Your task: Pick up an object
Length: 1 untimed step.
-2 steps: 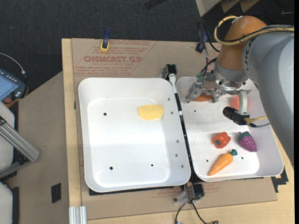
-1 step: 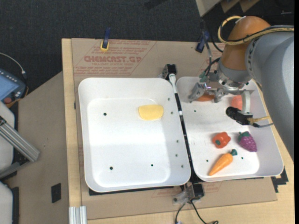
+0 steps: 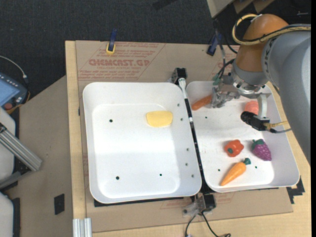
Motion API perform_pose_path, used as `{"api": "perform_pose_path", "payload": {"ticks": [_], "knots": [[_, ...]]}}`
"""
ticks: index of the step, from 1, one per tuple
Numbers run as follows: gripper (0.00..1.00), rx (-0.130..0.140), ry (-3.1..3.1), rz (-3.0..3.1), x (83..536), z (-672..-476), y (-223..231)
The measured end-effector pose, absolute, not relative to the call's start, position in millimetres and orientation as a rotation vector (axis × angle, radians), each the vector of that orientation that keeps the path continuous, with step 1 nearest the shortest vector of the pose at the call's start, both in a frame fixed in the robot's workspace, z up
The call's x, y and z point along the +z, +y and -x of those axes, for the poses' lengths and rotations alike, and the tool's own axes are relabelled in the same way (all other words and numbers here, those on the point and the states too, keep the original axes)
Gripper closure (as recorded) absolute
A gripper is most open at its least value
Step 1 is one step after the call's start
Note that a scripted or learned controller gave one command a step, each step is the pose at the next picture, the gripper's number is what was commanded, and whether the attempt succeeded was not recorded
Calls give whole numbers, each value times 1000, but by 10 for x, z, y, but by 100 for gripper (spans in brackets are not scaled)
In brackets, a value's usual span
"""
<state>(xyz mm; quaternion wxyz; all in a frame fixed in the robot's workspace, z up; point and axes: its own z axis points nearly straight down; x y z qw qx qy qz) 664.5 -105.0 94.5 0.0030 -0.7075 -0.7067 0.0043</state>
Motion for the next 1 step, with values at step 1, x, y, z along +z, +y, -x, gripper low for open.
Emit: {"api": "perform_pose_path", "payload": {"ticks": [1], "knots": [[100,-7,-2226,2232,1767,-6683,-1416]]}}
